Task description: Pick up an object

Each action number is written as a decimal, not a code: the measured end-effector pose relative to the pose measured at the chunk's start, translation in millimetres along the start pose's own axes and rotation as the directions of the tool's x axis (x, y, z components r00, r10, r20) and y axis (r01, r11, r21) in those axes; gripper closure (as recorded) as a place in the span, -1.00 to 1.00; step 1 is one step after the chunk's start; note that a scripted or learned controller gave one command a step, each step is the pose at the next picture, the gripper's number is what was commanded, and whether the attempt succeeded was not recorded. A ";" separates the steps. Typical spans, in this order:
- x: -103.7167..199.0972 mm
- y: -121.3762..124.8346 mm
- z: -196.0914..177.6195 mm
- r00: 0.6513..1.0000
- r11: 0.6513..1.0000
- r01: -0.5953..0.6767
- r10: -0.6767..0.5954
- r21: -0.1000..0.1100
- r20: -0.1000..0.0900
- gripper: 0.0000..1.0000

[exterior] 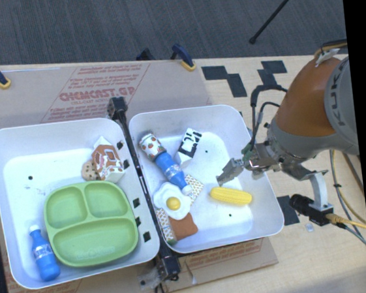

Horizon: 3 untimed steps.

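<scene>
My gripper (230, 170) hangs over the right side of the right bin (263, 200), just above and to the left of the grey wrist. A yellow corn cob (231, 196) lies directly below it, apart from it. Further left in the same bin are a small bottle with a blue body (164, 160), a black-and-white cube (190, 142), a fried egg (172, 201) and a brown toast slice (183, 226). Nothing is seen held in the gripper.
The left bin (5, 195) holds a green divided plate (90, 223), a blue bottle (43, 253) at its front left and a gingerbread-house toy (108, 161) with a cookie (90, 169). A black divider clip (117, 107) sits between the bins. Cables run at the right.
</scene>
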<state>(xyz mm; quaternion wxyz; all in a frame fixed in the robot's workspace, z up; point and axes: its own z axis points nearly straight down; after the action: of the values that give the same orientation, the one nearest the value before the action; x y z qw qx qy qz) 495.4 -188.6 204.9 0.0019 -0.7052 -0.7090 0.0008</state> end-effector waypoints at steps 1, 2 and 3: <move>55.7 -18.5 107.8 1.000 1.000 0.003 -0.003 0.002 -0.003 -1.00; 90.1 65.5 113.1 1.000 1.000 0.003 -0.003 -0.001 0.001 -1.00; 89.6 65.7 102.4 1.000 1.000 0.005 -0.005 0.001 0.000 1.00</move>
<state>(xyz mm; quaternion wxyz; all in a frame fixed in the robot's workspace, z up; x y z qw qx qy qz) 560.2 -98.5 102.4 0.0020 -0.7035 -0.7107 0.0012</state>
